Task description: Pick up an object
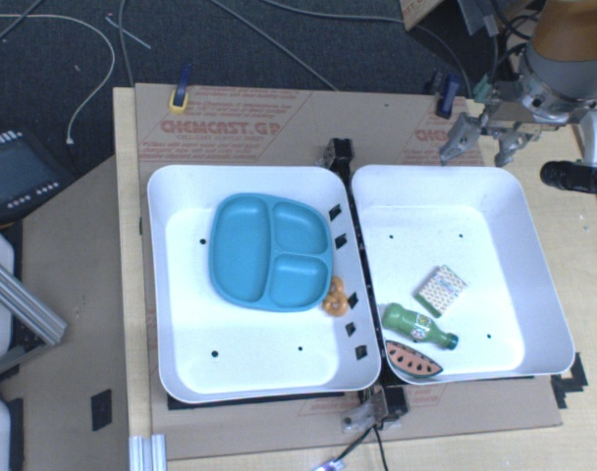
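Note:
My gripper (485, 143) hangs above the far rim of the right bin (495, 214), its two grey fingers spread open with nothing between them. Well in front of it, in the near half of that bin, lie a small patterned box (441, 289), a green bottle (418, 325) with a blue cap, and a watermelon-slice toy (413, 360) against the near rim. In the left bin (181, 292) a blue divided plate (270, 251) lies flat, with a small orange-brown toy (335, 298) by its right edge.
Black clips (342, 226) line the divider between the two bins. The bins rest on a cardboard sheet (230, 126). Cables run over the dark floor at the back left, and a black part (571, 176) sticks out at the right.

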